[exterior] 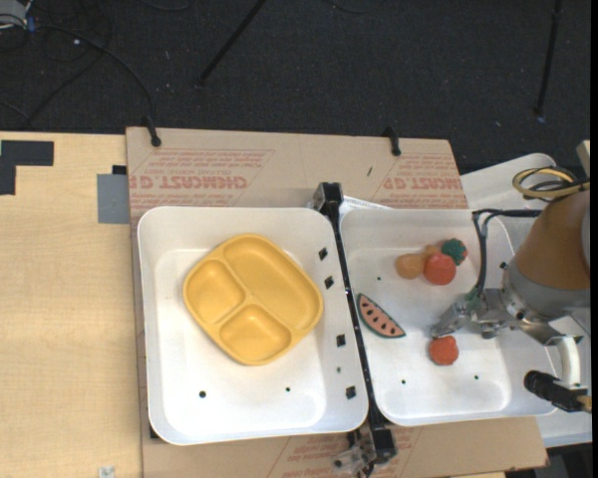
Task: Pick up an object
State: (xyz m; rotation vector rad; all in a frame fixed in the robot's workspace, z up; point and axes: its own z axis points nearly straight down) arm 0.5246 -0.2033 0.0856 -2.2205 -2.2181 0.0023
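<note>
Gripper (456, 319): low in the right bin (419, 406), finger state impossible to tell.
Nearest target: red ball (443, 350), just beside the fingertips on the near side.
Farther: watermelon slice (380, 319), to the left.

The pale wooden bench (55, 317) bears a flat brown cardboard sheet (279, 172) with red printing. On that sheet two shallow white plastic bins sit side by side, apparently touching: the right bin (419, 406) beneath the fingers, the left bin (169, 386) beyond.
</note>
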